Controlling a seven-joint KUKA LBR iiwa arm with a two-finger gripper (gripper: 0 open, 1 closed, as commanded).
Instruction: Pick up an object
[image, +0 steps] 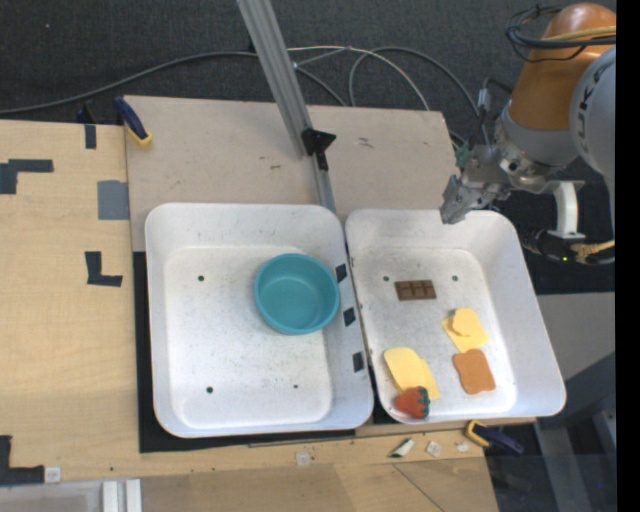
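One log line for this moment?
gripper: over right bin's far rim, holding nothing | bowl: left bin | strawberry: untouched

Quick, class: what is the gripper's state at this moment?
Gripper: above the far rim of the right bin; open or closed cannot be told, and nothing is seen held.

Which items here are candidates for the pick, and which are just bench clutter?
Pick candidates: blue bowl in the left bin; chocolate piece, yellow slice, strawberry, yellow chip and orange cracker in the right bin.

Clutter: metal pole, cables, blue-yellow clamp.
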